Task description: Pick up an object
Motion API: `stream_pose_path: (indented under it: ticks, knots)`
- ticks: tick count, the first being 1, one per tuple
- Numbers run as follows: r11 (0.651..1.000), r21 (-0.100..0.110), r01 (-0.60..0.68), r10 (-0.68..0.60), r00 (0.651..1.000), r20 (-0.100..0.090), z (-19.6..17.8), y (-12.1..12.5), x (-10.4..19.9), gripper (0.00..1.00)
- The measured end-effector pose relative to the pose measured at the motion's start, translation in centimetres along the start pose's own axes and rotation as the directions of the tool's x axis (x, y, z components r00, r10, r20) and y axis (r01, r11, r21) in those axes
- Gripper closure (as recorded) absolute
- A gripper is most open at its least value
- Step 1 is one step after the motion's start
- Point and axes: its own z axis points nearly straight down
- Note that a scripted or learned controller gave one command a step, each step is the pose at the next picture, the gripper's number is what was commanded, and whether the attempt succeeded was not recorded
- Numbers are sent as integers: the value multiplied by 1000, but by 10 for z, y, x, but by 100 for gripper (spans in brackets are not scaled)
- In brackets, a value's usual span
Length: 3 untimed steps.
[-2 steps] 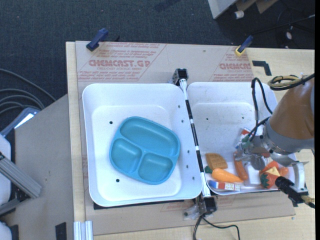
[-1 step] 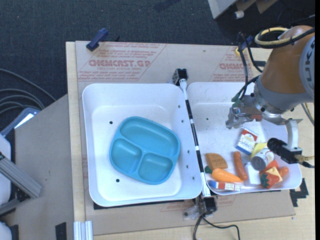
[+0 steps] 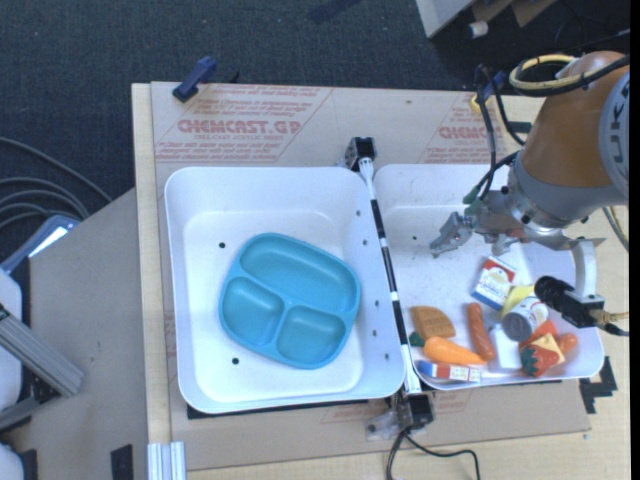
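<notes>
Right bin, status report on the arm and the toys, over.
Two-finger gripper open, holding nothing, above right white bin. Toy foods heaped lower right: orange carrot nearest. Nothing blocking.

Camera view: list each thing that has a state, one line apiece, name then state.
blue tray: lying flat in the left bin, compartments bare.
gripper: over the right bin, fingers holding nothing.
carrot: lying on its side in the right bin.
small carton: lying flat among the toys.
</notes>
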Motion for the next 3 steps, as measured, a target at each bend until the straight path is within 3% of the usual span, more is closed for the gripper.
stream_pose_path:
  ticks: [1,2,3]
  knots:
    - [1000,0,-1,1,1000,0,117,-31,-25,0]
    - [1000,-1,-1,1,1000,0,108,-31,-25,100]
    - [1000,-1,0,0,1000,0,-2,8,0,100]
